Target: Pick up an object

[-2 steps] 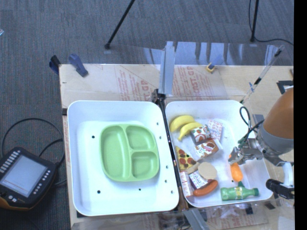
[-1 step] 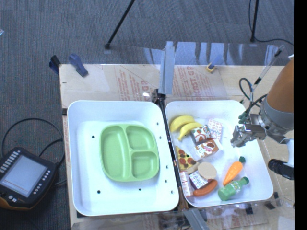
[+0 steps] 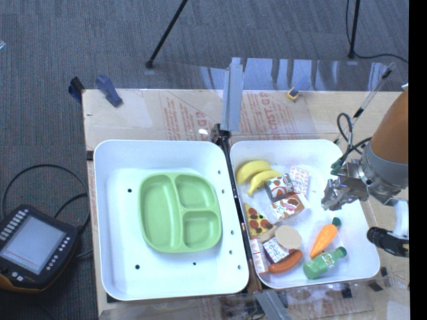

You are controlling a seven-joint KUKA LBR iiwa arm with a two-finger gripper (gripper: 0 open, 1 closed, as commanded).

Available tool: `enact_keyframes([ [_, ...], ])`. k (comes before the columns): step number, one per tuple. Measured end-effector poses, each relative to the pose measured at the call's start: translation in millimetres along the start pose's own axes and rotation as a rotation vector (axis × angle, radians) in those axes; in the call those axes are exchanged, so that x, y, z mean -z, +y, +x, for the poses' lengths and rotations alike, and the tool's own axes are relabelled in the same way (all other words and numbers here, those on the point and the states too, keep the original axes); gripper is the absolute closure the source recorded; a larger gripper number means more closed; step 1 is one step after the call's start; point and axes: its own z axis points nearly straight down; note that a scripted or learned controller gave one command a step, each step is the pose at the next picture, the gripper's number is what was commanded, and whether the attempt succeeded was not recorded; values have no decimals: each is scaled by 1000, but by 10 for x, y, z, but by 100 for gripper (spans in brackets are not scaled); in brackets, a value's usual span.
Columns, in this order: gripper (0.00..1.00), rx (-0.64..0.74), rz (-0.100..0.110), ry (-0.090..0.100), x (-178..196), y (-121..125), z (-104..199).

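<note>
Left bin [image 3: 107,179] is seen holding a green divided plate [image 3: 180,212]. Right bin [image 3: 313,149] is seen holding bananas [image 3: 257,174], small printed packets [image 3: 287,195] whose writing is too small to be read, a pizza slice [image 3: 253,219], a sausage [image 3: 287,262], a carrot [image 3: 323,239] and a green bottle [image 3: 323,262]. The gripper [image 3: 337,199] is being held over the right bin's right side, above the carrot; nothing is seen between its fingers, and their spread cannot be told.

Desk [image 3: 153,115] is carrying two white bins side by side, touching. Right bin [image 3: 313,149] is sitting under the claw [image 3: 335,199]; left bin [image 3: 110,172] is lying well to the claw's left. A small yellow item [image 3: 293,95] is resting beyond the claw on bare desk.
</note>
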Motion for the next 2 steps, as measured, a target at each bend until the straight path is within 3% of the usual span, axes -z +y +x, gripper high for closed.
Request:
enact_keyframes([
  [1,0,0,0,0,1,0,-1],
  [2,0,39,1,-1,127,-118,-5],
])
